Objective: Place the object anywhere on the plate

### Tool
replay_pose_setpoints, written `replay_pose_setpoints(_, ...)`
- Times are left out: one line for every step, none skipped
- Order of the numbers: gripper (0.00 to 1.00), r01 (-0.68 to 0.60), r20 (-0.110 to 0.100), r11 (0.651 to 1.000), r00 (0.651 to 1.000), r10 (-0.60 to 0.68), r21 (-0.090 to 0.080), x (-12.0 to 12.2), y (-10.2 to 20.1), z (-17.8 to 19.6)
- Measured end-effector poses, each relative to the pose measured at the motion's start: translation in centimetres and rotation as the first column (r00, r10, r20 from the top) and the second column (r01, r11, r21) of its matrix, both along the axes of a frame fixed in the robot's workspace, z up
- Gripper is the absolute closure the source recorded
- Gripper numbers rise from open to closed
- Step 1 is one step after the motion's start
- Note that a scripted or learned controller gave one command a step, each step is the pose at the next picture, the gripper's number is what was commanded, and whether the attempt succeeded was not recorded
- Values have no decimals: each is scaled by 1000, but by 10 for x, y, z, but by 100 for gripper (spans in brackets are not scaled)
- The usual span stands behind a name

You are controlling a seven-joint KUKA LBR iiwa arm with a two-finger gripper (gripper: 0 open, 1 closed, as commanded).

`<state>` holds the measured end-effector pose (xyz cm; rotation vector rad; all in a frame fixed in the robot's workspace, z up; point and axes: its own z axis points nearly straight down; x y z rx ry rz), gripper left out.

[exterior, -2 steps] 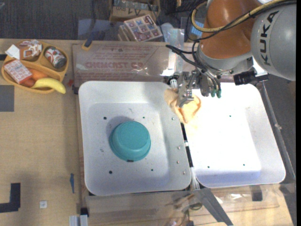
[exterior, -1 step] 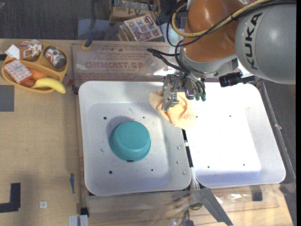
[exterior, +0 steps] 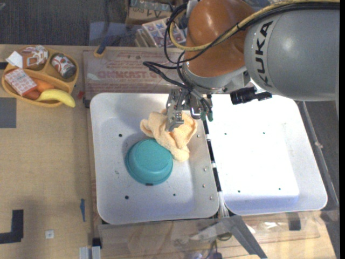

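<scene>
A: We have the gripper [exterior: 180,114] down at the upper edge of the yellow cloth [exterior: 171,134] in the left bin [exterior: 105,198]. The fingers come to the fabric, but we cannot tell whether they are spread or closed on it; the folds hide the tips.

B: And the teal plate [exterior: 150,161] sits just below and left of the cloth, with the cloth's lower edge touching or lapping its rim.

A: What worries us?

B: Mostly a thin pinch. If we catch only a top fold, the cloth may slip out as we lift. It could also drag on the plate rim and shove the plate aside, since the two are in contact. And a limp cloth hangs and swings, so part may land off the plate.

A: Its lie?

B: It is crumpled, so no clear front. We judge its long axis to run from upper left to lower right, the lower right end drooping past the plate's edge.

A: The right bin [exterior: 312,193] plays no part for us.
</scene>
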<state>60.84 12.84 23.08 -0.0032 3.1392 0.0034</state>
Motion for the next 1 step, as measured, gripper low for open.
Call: replay_pose_setpoints(0, 0, 0, 1000, 1000, 0, 0, 0, 0, 0)
